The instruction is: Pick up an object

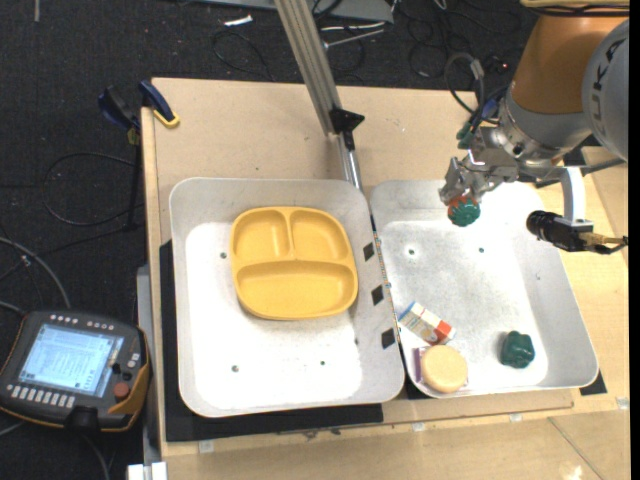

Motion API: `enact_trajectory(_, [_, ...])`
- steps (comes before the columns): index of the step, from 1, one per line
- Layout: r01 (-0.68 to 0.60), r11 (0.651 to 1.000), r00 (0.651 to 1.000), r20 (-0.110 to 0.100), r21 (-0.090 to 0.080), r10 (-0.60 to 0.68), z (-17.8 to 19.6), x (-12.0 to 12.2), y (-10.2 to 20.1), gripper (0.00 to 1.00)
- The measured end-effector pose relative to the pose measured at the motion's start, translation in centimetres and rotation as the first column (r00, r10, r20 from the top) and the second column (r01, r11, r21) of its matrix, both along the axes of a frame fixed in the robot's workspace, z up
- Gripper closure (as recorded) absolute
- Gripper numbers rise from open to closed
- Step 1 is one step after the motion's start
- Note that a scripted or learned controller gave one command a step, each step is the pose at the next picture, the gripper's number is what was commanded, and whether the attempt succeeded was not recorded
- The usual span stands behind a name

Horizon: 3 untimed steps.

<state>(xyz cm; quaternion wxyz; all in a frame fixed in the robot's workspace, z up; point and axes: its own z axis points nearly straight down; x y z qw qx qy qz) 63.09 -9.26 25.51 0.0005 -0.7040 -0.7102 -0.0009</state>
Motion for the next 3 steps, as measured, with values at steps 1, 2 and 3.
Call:
enact_trajectory(1, [-0.001,1.0,1.0,-0.002,0.0,0.001,-0.1,-1.4,6.2,1.0])
enact_trajectory(2, [0.001,1.0,1.0,-0.003,0.0,-0.001,-1.4,-1.8,11.0,1.0])
enact_trajectory(3, [0.0,1.0,1.0,-0.003,0.0,0.0,-2.7,-2.8,16.5,1.0])
